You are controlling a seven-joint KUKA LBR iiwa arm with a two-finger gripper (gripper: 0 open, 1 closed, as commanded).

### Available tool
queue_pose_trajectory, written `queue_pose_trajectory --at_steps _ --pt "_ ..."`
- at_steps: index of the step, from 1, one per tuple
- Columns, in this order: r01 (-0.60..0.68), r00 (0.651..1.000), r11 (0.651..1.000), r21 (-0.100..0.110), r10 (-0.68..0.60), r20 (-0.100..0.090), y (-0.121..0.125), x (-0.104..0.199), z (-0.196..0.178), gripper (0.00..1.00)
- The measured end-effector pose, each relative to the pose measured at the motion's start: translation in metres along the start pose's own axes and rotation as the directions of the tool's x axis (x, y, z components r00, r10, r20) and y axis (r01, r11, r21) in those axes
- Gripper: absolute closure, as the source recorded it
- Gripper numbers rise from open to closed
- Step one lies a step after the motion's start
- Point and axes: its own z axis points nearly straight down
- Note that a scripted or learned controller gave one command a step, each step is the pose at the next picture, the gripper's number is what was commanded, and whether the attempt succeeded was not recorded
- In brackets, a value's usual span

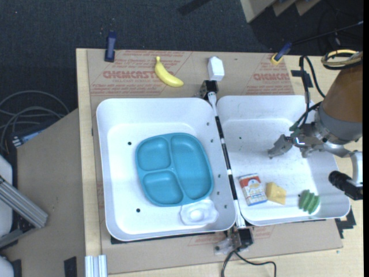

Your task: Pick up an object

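The gripper (pixel 281 147) is hovering with fingers spread, holding nothing, over the right bin (pixel 259 111), whose near edge is holding a small carton (pixel 252 189), a yellow block (pixel 276 193) and a green piece (pixel 309 202). The cardboard-topped bench (pixel 132 74) is standing on dark carpet (pixel 46 22).

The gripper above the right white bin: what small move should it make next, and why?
Probably the gripper should travel toward the near edge of the right white bin and descend. It hangs over bare bin floor, with nothing between its fingers. The small red-and-white carton, the yellow wedge-shaped block and the green ridged piece all lie closer to that near edge, apart from it.
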Motion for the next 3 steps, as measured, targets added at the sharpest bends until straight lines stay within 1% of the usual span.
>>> queue_pose_trajectory --at_steps 1,2,3 --pt "-0.001 1.000 1.000 0.001 0.001 -0.001 -0.035 0.009 0.012 0.00" --pt "0.000 1.000 1.000 -0.008 0.000 0.000 -0.052 0.014 0.076 0.00" --pt "-0.001 1.000 1.000 -0.011 0.001 0.001 -0.051 0.014 0.065 1.00"
